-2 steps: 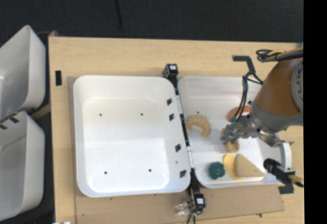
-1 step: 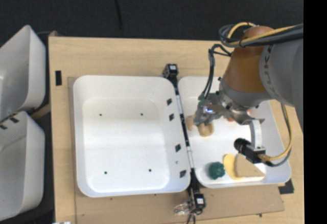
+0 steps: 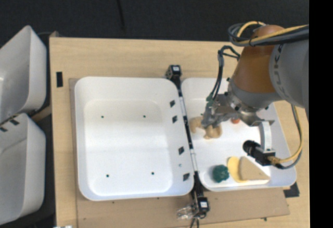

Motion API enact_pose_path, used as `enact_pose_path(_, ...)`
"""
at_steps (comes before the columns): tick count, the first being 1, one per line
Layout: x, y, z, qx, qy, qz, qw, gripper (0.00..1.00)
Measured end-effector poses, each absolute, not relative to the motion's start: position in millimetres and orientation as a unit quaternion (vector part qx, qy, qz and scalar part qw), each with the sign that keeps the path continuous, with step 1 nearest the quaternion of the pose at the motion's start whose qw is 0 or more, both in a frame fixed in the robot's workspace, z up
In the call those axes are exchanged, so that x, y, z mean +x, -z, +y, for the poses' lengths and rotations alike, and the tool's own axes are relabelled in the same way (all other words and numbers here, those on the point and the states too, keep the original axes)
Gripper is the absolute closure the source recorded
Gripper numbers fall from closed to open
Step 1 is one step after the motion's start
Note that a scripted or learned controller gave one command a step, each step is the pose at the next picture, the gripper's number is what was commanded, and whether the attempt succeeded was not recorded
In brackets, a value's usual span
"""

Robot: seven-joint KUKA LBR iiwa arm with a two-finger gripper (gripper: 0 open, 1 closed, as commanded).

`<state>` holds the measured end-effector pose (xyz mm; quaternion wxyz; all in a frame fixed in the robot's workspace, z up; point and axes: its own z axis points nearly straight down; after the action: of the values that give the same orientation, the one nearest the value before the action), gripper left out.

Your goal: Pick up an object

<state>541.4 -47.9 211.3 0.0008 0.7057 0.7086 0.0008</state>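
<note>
Gripper point(image 3: 210, 120) low in right bin point(image 3: 195, 91), over tan lumps point(image 3: 204, 128) — finger spread and any hold: cannot tell. Green object point(image 3: 220, 172) and yellow wedge point(image 3: 248, 169) near front — well apart.

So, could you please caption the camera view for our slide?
Arm's gripper lowered over tan object in right bin; green object nearby.

White bins point(image 3: 125, 91), tan wooden bench point(image 3: 130, 50), green lump point(image 3: 220, 172), pale yellow wedge point(image 3: 247, 169), beige pieces point(image 3: 204, 128), small red object point(image 3: 236, 121)

Two white bins point(image 3: 125, 136), one tan lump point(image 3: 196, 126), one green ball point(image 3: 220, 172), one yellow wedge point(image 3: 248, 169).
</note>
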Motion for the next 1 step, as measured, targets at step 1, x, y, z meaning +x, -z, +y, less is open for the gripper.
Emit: enact_pose_path(1, 488.0, -256.4, -49.2, 0.708, -0.0001, 0.707, 0.000, 1.00)
